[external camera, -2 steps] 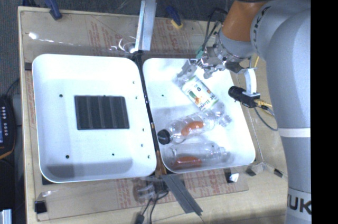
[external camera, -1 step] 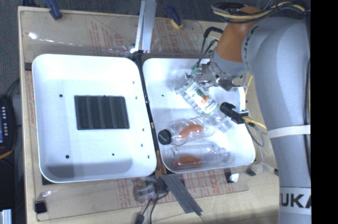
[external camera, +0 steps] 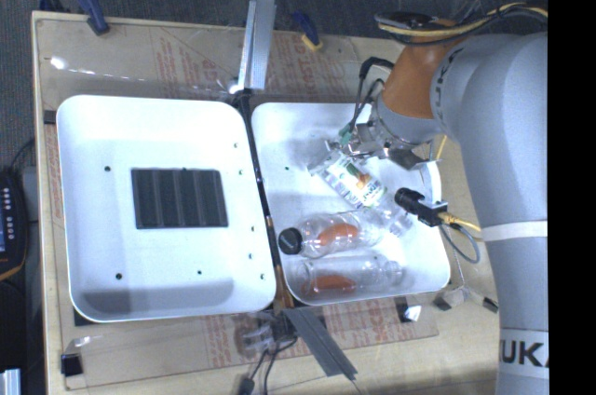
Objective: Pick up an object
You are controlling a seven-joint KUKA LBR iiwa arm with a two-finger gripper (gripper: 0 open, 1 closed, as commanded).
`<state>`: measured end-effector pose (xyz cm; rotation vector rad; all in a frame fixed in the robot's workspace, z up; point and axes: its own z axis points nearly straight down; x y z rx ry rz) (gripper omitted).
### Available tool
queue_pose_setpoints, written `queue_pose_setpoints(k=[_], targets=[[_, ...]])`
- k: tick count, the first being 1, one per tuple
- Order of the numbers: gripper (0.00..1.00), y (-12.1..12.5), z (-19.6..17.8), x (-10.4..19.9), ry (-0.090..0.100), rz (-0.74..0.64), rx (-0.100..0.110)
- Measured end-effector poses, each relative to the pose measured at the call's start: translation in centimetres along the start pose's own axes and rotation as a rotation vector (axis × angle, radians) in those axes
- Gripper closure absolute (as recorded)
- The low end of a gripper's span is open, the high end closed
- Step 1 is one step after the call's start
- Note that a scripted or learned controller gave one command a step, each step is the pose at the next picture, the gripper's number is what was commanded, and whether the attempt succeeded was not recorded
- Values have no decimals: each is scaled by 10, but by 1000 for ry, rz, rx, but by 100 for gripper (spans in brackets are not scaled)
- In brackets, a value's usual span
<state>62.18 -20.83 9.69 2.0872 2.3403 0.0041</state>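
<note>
Worktop (external camera: 56,197) — two white bins side by side.

Left bin (external camera: 93,142) — bare but for a dark ribbed panel (external camera: 180,197) in its floor.

Right bin (external camera: 279,142) — three clear bottles: one with a label (external camera: 352,181), lying aslant near the middle; one with orange contents and a black cap (external camera: 331,235), below it; another (external camera: 349,277) along the near wall.

Claw (external camera: 358,142) — low in the right bin, at the upper end of the labelled bottle; whether apart or closed, cannot tell.

Progress — reach made, nothing seen lifted; all bottles apparently resting in the bin. Grasp and raise likely left.
</note>
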Motion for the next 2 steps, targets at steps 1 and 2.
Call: queue_pose_setpoints(k=[1,2], targets=[[100,1,-11,0,-2,-3,0],[100,42,-82,48,3,-100,8]])
